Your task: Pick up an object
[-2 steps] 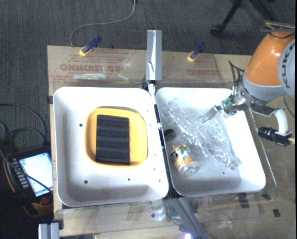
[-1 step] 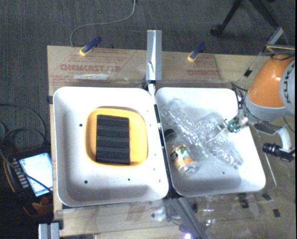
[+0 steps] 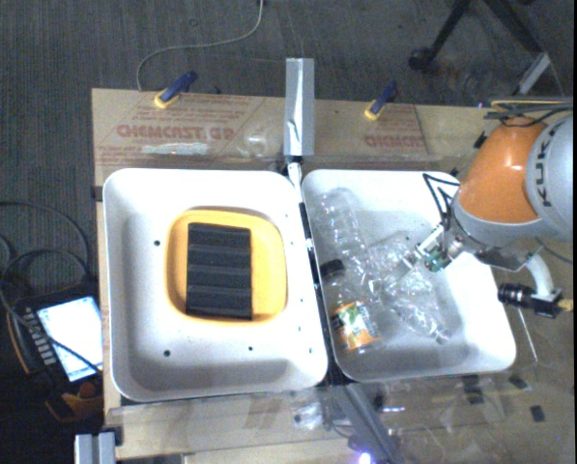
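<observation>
A: Bench layout? 
B: Two bins side by side. Left bin (image 3: 133, 259) holds a dish rack (image 3: 225, 267), roughly centred.

A: Right bin (image 3: 481, 341)? 
B: Plastic bottles (image 3: 385, 269) lying across its middle. Gripper (image 3: 435, 255) sits over their right end; arm (image 3: 505, 187) enters from the right. Two clamps (image 3: 175, 88) behind the bins.

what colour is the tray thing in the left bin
Yellow-orange tray, with a black ribbed block on it; seen in the camera view.
</observation>
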Robot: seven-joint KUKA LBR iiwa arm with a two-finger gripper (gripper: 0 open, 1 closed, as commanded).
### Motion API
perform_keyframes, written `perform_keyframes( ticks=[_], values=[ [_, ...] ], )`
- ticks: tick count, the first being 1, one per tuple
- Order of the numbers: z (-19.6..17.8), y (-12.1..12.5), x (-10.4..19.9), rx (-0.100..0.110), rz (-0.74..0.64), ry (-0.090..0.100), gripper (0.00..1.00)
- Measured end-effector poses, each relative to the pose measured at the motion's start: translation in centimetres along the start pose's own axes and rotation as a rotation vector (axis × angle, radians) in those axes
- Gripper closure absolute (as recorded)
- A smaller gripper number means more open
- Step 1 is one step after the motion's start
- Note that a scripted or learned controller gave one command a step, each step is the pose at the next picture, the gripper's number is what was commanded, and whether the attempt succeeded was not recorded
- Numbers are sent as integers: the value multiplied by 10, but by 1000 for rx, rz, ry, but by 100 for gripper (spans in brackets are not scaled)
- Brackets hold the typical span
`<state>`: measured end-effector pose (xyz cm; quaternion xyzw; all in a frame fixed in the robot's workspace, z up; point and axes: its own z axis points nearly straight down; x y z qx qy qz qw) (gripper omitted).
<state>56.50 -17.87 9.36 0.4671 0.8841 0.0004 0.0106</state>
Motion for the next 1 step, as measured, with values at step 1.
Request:
perform_keyframes(
  ticks=[1],
  values=[
    [-15,4,-1,-10,-1,-2,100]
  ],
)
